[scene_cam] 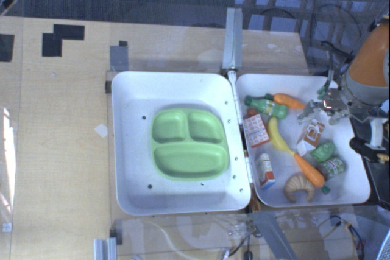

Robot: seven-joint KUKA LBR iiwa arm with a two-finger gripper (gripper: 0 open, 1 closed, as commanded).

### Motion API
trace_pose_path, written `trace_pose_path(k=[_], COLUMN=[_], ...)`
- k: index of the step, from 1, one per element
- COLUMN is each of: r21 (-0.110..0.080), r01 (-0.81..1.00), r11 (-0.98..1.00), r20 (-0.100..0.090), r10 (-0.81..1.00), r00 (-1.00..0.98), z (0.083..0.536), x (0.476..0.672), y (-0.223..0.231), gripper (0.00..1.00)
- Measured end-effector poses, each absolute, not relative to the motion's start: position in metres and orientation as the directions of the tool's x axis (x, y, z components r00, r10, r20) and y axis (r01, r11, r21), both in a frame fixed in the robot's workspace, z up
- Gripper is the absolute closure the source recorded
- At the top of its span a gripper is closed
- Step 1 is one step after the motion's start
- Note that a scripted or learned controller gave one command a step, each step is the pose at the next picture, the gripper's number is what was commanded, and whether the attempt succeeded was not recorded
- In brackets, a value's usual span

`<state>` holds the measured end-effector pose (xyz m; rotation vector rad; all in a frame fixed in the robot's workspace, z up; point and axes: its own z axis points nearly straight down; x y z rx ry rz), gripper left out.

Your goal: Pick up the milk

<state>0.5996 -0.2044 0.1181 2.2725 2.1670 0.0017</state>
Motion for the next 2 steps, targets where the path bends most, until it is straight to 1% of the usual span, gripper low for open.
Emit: trace_pose_path(k=[1,2], r21=[0.010,0.018], r01=[0.996,0.996], r11=[-0.084,-0.083], r20=[-0.001,-0.002], r10=[0.996,0.997], r00=[0.084,0.083], z=[0.089,0.101], x=[0.564,0.567], y=[-0.191,-0.191], gripper=[0.00,1.00])
